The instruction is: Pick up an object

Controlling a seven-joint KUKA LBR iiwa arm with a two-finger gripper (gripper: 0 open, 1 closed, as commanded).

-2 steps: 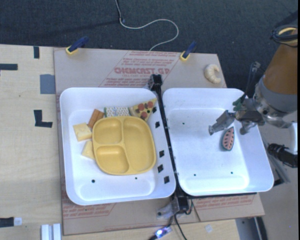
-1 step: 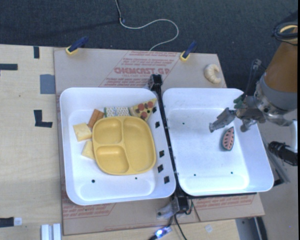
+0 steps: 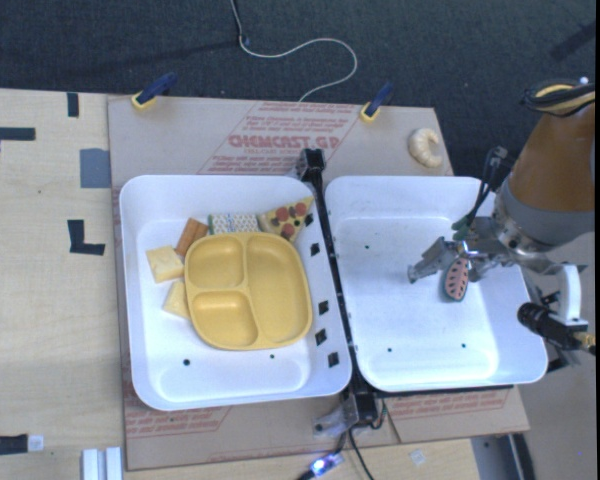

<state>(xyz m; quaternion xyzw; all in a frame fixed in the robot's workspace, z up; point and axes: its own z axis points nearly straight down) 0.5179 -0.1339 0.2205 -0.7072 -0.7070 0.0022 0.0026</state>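
Taking the yellow divided plate (image 3: 248, 290) as our landmark, we start nearest the camera: it lies in the left bin (image 3: 145, 368), with flat tan and orange pieces (image 3: 170, 263) tucked against its left side and a patterned piece (image 3: 288, 216) just beyond its far rim. To the plate's right, across the divider, our pincer (image 3: 448, 266) hangs low over the right bin (image 3: 510, 363), one finger stretched back toward the plate. A small reddish dotted object (image 3: 456, 279) sits right at the pincer, on the side away from the plate. We cannot tell whether the pincer is open, closed, or gripping it. We judge the risk plain: if the object only rests against a finger, it may drop or get nudged toward the bin wall when the arm (image 3: 550, 178) rises. Farther off, beyond the bins, a pale ring-shaped thing (image 3: 426, 147) lies on the counter (image 3: 30, 258).
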